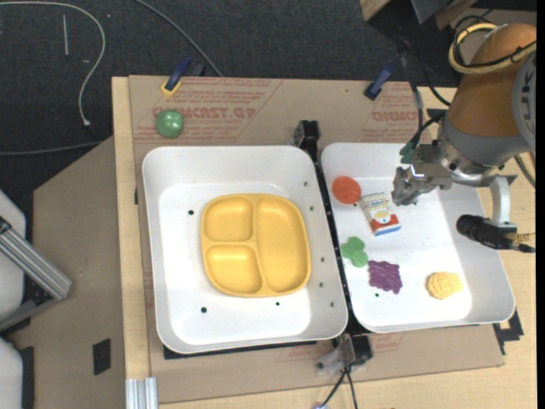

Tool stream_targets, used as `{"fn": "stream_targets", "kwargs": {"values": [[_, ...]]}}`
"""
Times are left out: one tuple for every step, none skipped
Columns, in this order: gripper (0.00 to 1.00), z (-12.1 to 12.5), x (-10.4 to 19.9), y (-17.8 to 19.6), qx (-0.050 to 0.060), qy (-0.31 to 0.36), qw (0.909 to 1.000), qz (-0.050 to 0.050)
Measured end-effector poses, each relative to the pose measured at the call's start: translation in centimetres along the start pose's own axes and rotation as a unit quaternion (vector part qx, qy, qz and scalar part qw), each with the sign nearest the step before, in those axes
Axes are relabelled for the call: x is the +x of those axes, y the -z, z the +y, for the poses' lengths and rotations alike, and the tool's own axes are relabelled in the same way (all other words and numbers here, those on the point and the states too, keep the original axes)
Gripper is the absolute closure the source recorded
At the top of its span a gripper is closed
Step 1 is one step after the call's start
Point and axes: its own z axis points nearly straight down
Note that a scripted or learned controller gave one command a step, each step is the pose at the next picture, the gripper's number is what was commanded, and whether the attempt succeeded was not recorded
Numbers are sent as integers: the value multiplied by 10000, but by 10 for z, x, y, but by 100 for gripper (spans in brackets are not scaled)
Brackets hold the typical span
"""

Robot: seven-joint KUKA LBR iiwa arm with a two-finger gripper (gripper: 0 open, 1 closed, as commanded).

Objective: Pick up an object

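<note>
While the tool (407, 186) hovers beside a small carton (381, 212), grip unreadable, two white bins (170, 177) sit on a cardboard-covered worktop (247, 100); dark carpet (255, 24) surrounds it.

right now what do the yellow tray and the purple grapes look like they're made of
The yellow tray looks like moulded plastic: one even colour, smooth rounded walls between three compartments, a soft sheen. The purple grapes look like matte plastic or rubber toy food, with a lumpy surface and flat colour; which of the two is unclear from here.
</note>
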Motion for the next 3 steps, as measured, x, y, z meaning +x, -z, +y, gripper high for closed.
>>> {"fn": "stream_targets", "kwargs": {"values": [[100, -8, 52, 14, -10, 3, 10000, 1], [100, -16, 107, 5, 0, 2, 10000, -3], [100, -30, 153, 16, -3, 0, 10000, -4]]}}
